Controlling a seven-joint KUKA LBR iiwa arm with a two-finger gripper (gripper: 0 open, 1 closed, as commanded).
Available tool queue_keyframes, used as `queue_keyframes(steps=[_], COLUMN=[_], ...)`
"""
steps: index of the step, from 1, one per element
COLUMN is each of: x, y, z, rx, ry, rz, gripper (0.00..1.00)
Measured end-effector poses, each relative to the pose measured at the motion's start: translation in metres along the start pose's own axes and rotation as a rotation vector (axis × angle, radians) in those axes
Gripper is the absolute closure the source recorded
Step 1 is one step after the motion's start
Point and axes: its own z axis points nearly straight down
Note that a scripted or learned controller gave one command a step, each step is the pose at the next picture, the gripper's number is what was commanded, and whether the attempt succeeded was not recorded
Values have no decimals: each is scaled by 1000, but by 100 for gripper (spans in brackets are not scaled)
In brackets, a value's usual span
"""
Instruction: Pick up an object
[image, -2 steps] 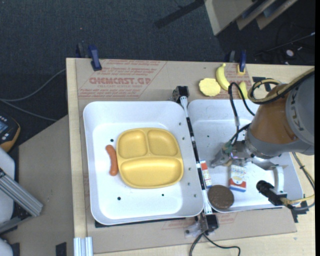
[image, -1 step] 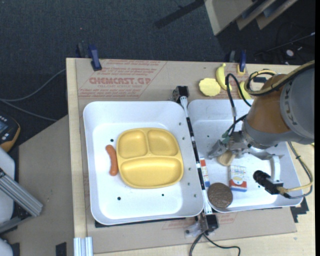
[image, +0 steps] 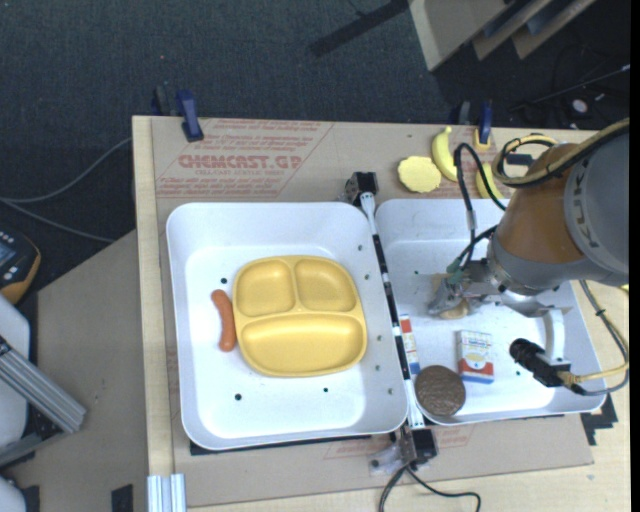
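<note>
Camera view, gripper (image: 452, 296) fingertips blurred, arm (image: 545, 225) cropped right

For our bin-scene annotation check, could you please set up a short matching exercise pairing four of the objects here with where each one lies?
Things:
1. yellow divided plate
2. orange sausage
3. brown round disc
4. small box

Places:
A. on the right bin's floor, just above the brown disc
B. in the left bin, beside the plate's left edge
C. at the right bin's front left corner
D. in the middle of the left bin

Pairs: 1-D, 2-B, 3-C, 4-A
</note>
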Motion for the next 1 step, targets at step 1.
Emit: queue_keyframes(steps=[1], x=[90], y=[50], z=[-97], rx=[-11], ry=[4], rz=[-13], gripper=[100])
